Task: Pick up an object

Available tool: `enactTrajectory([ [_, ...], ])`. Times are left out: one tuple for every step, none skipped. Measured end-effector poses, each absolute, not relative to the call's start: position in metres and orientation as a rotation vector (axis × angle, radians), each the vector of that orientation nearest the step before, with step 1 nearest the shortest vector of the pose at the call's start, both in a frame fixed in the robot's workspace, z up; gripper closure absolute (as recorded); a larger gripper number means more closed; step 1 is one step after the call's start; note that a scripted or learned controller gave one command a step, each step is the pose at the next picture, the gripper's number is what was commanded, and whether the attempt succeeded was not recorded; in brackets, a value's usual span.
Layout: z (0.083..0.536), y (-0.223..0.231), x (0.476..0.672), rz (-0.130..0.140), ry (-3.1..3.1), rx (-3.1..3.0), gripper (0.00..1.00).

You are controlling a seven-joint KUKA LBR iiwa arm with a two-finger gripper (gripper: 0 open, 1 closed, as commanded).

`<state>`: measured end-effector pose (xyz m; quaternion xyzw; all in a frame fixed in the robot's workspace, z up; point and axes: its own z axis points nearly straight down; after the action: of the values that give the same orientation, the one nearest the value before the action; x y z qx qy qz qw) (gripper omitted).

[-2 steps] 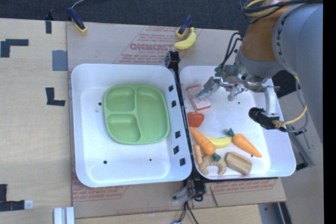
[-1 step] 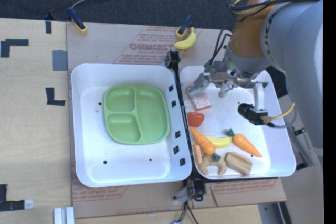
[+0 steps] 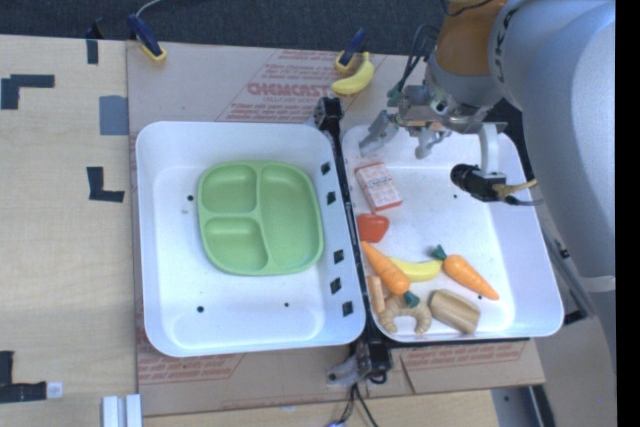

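Observation:
My gripper (image 3: 402, 137) hangs over the far left part of the right bin (image 3: 520, 245), its two grey fingers spread apart with nothing between them. Just below it lies a small white and red carton (image 3: 377, 186). Nearer the front of that bin lie a red tomato piece (image 3: 372, 228), an orange carrot (image 3: 385, 268), a yellow banana (image 3: 418, 268), a second carrot (image 3: 467, 275), a tan bread roll (image 3: 455, 310) and a beige ginger-like piece (image 3: 402, 315).
The left bin (image 3: 165, 305) holds a green divided plate (image 3: 260, 218). A black divider with clips (image 3: 338, 205) runs between the bins. A yellow banana-shaped clamp (image 3: 352, 75) sits on the cardboard behind the bins. The arm's bulk fills the right side.

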<state>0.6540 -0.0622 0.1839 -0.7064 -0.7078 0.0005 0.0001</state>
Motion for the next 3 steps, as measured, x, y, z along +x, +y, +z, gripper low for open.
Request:
enactTrajectory([
  [0.184,-0.043,0.657,0.003,-2.222,-2.22,0.0],
  [0.184,-0.063,0.668,0.003,-2.222,-2.222,0.0],
  [0.184,-0.031,0.633,0.001,-2.222,-2.22,0.0],
])
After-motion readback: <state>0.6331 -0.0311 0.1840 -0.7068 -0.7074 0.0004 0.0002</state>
